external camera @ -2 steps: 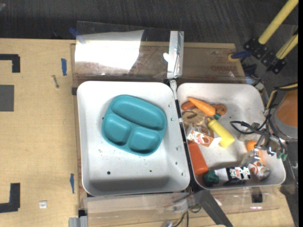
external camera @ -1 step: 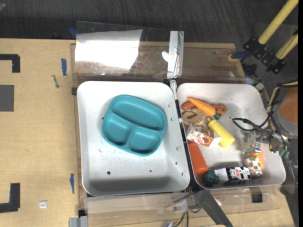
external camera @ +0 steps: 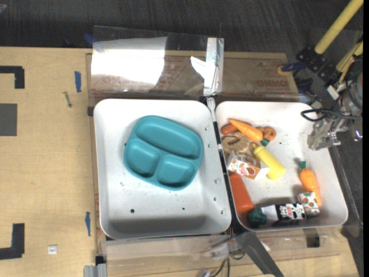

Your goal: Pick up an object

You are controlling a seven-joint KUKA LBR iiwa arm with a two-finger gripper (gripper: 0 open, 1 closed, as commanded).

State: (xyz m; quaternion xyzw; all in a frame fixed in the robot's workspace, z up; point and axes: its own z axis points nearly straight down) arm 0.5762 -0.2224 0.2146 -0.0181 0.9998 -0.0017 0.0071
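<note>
Wooden bench, two white bins – right bin (external camera: 337, 172) holds the toys, a carrot (external camera: 309, 179) near its right wall. Gripper (external camera: 324, 136) hovers above that edge, can't tell its state – pre-grasp I'd guess, next it descends onto the carrot

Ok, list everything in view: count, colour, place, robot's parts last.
bins: two, white, side by side on the bench.
divided tray: one, teal, left bin.
toy carrots: two, orange; one at the right bin's upper left, one near its right wall.
yellow bottle: one, middle of right bin.
orange bottle: one, along right bin's left wall.
small cartons: three, white with printed patterns; one mid-bin, two near the front wall.
green piece: one, front of right bin.
gripper: one, grey metal, over right bin's right edge.
</note>
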